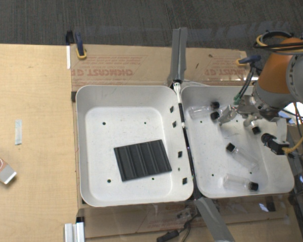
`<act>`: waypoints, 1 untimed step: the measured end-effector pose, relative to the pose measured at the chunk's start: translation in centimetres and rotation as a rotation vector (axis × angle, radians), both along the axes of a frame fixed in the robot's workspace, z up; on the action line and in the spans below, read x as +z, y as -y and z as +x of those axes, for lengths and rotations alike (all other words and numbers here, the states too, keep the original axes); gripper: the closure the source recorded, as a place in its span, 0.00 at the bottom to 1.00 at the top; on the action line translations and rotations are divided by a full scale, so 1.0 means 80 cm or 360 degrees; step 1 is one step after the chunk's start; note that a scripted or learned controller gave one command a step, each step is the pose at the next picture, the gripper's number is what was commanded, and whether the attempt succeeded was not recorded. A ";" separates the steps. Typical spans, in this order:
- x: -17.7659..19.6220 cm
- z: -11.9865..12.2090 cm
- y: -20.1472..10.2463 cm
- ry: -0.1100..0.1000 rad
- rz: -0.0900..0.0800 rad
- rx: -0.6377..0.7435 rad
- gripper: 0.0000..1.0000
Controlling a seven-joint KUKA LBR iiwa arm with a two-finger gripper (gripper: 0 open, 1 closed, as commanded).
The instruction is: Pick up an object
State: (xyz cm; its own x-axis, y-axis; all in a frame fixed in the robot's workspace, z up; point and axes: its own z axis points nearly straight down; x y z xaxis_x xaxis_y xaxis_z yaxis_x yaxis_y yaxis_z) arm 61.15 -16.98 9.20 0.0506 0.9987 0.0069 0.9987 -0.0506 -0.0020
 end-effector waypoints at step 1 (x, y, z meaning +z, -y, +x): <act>-0.001 0.002 -0.007 0.0000 -0.0012 0.0061 0.00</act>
